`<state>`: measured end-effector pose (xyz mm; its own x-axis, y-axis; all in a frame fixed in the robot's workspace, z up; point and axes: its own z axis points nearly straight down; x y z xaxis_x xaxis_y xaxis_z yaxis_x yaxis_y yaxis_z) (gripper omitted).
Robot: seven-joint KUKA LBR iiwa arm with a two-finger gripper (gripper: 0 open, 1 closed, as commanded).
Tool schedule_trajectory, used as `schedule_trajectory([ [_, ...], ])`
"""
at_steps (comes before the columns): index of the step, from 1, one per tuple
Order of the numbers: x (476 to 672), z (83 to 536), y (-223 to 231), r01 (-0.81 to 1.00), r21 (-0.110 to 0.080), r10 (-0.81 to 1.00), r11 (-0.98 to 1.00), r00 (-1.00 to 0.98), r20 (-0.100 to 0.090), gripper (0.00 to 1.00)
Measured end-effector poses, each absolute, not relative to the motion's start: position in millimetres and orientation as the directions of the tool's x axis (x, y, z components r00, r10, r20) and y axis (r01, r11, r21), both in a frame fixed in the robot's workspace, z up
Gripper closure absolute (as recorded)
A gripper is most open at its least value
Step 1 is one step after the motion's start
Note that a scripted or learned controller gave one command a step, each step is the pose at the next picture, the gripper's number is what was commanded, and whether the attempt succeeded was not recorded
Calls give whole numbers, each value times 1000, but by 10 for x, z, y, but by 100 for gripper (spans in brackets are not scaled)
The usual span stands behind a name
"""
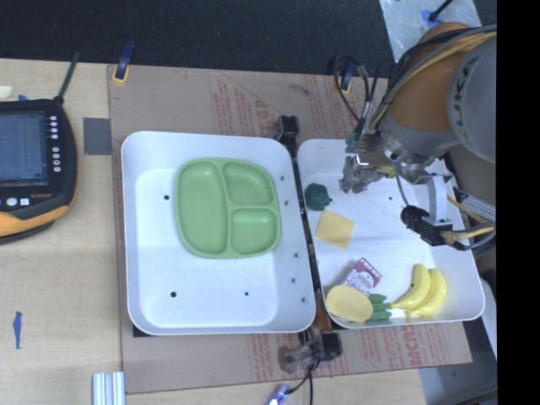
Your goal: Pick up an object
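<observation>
The right bin holds a dark green lump, a yellow wedge, a small red and white packet, a yellow round piece with a green stem, and two bananas. My gripper hangs over the bin's back part, to the right of the green lump and above the yellow wedge. Nothing shows between its fingertips, and the lump lies apart from it. The grey arm with its orange band reaches in from the right.
The left bin holds a green divided plate. A teach pendant lies on the bench at the far left. Cables and a black fitting hang from the wrist over the right bin.
</observation>
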<state>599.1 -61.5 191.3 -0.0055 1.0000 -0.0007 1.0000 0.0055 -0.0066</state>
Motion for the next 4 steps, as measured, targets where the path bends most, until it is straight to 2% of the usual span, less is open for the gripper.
schedule_trajectory([
  [1,5891,1915,-164,1000,-7,1000,6,-6,-1,100],
  [2,5662,2028,-384,1000,-6,1000,4,-4,-1,100],
  [3,5403,1913,-693,1000,-5,1000,4,-4,-1,100],
  [4,5404,1914,-691,1000,-5,1000,4,-4,-1,0],
])
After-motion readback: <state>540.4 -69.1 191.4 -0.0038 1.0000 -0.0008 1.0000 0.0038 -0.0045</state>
